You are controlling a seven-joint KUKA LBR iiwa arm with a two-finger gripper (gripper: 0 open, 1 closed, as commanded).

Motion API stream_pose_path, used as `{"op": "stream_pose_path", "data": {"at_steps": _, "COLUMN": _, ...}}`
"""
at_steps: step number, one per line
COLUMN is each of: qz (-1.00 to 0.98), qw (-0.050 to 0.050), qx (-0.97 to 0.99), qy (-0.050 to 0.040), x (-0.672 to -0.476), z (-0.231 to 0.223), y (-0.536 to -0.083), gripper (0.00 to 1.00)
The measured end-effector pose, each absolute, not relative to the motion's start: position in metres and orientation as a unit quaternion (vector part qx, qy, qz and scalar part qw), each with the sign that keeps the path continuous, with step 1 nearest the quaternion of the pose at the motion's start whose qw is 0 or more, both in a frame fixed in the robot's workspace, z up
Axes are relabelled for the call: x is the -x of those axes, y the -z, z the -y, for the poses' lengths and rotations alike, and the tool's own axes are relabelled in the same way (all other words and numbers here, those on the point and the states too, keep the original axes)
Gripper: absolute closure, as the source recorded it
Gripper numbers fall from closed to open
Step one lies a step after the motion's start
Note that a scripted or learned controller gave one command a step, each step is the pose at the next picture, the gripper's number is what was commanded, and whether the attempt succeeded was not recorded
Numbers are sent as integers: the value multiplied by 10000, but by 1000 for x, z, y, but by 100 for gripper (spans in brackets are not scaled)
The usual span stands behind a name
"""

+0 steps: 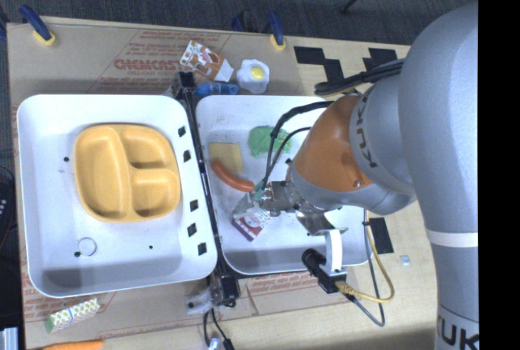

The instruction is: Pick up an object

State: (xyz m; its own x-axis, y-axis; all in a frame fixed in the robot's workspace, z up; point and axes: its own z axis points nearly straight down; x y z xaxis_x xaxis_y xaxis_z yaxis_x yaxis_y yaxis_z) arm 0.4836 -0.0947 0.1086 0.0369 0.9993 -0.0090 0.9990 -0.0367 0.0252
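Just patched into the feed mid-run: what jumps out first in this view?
The big grey arm with its orange band fills the right side, reaching down into the right bin. In the left bin sits a yellow divided tray. Under the gripper lie a small packet, a hot dog, a yellow slice and a green piece.

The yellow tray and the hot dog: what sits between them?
In the camera view, between the yellow tray and the hot dog lie bare white bin floor and the two bins' adjoining rims with black clips.
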Motion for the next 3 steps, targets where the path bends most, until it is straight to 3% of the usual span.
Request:
{"op": "stream_pose_path", "data": {"at_steps": 1, "qz": -6234, "qw": 33, "qx": -7819, "qy": -35, "x": -482, "z": 94, "y": -95, "gripper": 0}}
{"op": "stream_pose_path", "data": {"at_steps": 2, "qz": -6251, "qw": 56, "qx": -7805, "qy": -46, "x": -483, "z": 94, "y": -105, "gripper": 100}}
{"op": "stream_pose_path", "data": {"at_steps": 3, "qz": -6250, "qw": 52, "qx": -7806, "qy": -41, "x": -483, "z": 94, "y": -105, "gripper": 0}}
